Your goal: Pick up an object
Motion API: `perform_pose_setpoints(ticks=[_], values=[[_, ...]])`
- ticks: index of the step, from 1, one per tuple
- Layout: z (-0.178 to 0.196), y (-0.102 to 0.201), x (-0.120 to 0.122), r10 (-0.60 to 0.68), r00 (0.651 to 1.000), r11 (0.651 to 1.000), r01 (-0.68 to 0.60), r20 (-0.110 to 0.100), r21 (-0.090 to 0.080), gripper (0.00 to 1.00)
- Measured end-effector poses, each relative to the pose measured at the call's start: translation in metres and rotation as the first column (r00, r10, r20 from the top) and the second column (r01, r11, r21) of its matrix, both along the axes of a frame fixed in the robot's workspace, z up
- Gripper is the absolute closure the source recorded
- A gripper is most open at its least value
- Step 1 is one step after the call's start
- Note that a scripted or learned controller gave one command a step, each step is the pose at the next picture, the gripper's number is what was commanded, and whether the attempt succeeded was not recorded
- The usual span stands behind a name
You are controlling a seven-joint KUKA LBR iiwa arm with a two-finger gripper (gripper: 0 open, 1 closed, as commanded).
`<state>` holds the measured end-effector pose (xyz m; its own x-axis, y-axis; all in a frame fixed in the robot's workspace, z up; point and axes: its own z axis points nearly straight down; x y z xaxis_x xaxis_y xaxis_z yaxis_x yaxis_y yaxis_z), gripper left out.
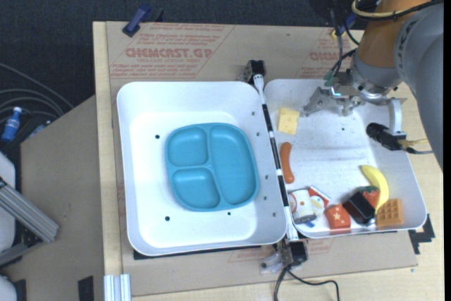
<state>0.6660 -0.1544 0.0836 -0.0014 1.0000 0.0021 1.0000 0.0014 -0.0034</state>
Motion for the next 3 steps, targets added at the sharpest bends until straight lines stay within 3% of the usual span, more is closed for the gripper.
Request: perform_pose_setpoints(ticks=[1,2,3], values=[[0.001,0.057,-0.075,0.000,1.000,1.000,0.000,0.001,0.000,0.00],[0.001,0.053,0.001,0.000,1.000,1.000,0.000,0.002,-0.002,0.00],[0.024,-0.016,-0.044,-0.003,1.000,1.000,0.003,0.001,-0.003,0.00]])
